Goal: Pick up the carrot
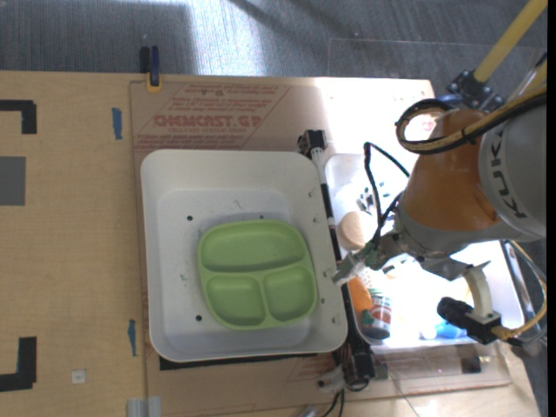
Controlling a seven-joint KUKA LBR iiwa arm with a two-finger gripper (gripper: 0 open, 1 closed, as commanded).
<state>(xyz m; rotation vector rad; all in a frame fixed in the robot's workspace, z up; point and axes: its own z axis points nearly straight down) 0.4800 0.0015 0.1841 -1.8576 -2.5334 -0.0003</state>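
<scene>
the pincer (358, 263) hovers just above the carrot (359, 294), lined up to grasp; i cannot tell its state.

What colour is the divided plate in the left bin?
Light green divided plastic plate, clear in the camera view.

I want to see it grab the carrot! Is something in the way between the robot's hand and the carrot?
Nothing visible blocks it. The grey two-finger gripper sits just above the orange carrot in the right white bin. A pale round egg-like object lies to the far side, and a red and dark object lies beside the carrot, not between them.
</scene>
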